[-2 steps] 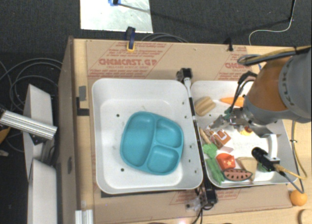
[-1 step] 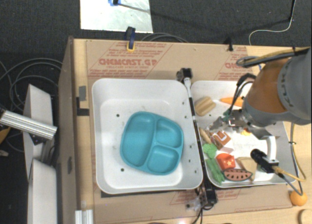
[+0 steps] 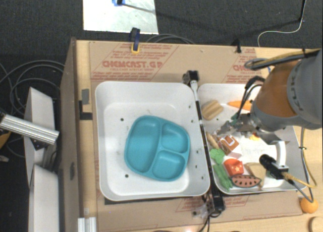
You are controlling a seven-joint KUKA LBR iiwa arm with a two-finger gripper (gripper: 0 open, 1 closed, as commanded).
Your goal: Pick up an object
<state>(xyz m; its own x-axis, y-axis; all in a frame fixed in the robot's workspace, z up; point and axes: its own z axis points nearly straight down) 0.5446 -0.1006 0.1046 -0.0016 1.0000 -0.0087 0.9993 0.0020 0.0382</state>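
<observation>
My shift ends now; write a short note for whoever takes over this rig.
Gripper: low over the right bin, nothing visibly held.
Things: bun, tomato and watermelon slice lie in the right bin; blue plate lies in the left bin.
Done: no pick yet.
Left: grasp one object and lift it.

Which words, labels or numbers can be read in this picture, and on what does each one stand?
"CHEMCAST GP": red print on the cardboard sheet, behind the left bin.
Smaller red line under it: too blurred to read.
Red print behind the right bin: blurred and partly hidden by the arm; unreadable.
</observation>
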